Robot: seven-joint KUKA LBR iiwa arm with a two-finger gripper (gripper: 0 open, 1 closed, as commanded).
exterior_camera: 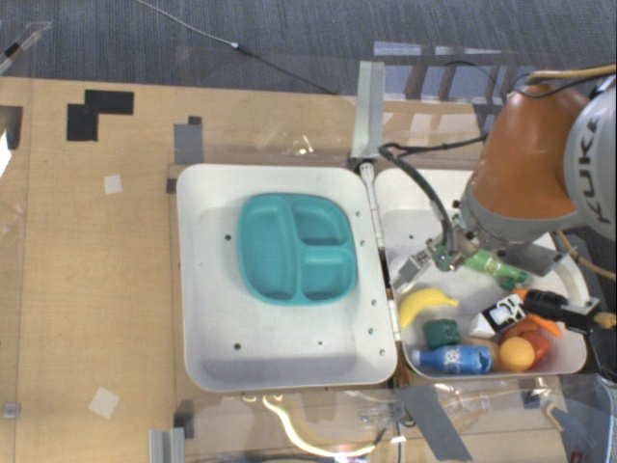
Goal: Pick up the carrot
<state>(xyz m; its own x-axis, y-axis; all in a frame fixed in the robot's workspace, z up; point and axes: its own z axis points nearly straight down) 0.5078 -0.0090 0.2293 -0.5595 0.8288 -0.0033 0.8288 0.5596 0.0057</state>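
Left bin [202, 355]: teal plate [294, 249] mid-floor, bare margin all round. Right bin [405, 210]: far-left floor open; near end crowded with banana [427, 304], green block [442, 332], blue bottle [455, 359], orange ball [518, 353], carrot [546, 326]. Arm [525, 162] overhangs right side.

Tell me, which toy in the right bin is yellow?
The banana, curved, near that bin's left wall. Beside it lie a dark green toy and a blue bottle; the ball farther right is orange.

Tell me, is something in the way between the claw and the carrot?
Partly. The claw hangs over the middle of the right bin; the carrot lies toward its right corner, beside an orange ball. A light green toy lies between them.
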